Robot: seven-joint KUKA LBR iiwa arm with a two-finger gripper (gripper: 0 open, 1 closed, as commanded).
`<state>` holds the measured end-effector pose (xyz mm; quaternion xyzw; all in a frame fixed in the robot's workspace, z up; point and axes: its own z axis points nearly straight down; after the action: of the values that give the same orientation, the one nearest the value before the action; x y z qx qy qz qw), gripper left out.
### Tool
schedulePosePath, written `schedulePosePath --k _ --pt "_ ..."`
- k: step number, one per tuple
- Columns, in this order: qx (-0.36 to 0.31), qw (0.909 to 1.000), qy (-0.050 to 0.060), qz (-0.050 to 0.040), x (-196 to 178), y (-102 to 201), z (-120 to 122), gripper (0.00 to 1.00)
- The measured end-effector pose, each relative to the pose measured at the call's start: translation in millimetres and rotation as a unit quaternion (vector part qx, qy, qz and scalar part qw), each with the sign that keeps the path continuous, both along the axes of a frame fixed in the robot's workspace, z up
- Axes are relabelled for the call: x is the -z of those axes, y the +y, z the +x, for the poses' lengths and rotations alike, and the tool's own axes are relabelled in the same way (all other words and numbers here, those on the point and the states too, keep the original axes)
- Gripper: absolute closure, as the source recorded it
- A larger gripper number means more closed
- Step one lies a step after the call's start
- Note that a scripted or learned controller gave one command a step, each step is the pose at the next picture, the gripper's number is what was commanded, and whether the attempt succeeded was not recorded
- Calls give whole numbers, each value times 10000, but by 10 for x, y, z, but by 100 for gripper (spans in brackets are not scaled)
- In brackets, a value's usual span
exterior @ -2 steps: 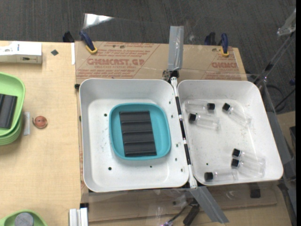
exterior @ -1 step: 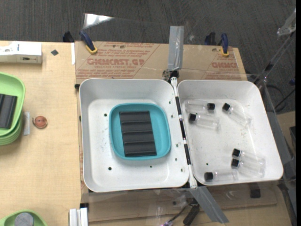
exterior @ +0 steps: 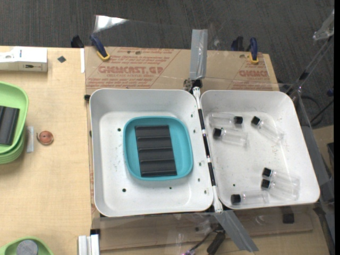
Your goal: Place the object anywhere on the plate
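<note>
- Vials (exterior: 231, 137), clear with black caps, lie flat, scattered in the right bin (exterior: 249, 163), well apart from the teal plate (exterior: 129, 153) in the left bin (exterior: 106, 187).
- Most lie roughly left-right, caps leftward.
- Gripper's grasp: cannot tell.

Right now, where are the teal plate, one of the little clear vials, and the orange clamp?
teal plate (exterior: 129, 145), camera view, left rim.
clear vial (exterior: 229, 136), camera view, its body.
orange clamp (exterior: 100, 48), camera view, its handle.
</note>
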<state>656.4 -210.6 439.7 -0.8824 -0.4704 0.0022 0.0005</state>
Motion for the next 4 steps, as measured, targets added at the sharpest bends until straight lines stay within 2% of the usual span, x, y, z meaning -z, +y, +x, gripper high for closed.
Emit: schedulePosePath --k 4 --pt "0 10000 0 0 0 0 0 0"
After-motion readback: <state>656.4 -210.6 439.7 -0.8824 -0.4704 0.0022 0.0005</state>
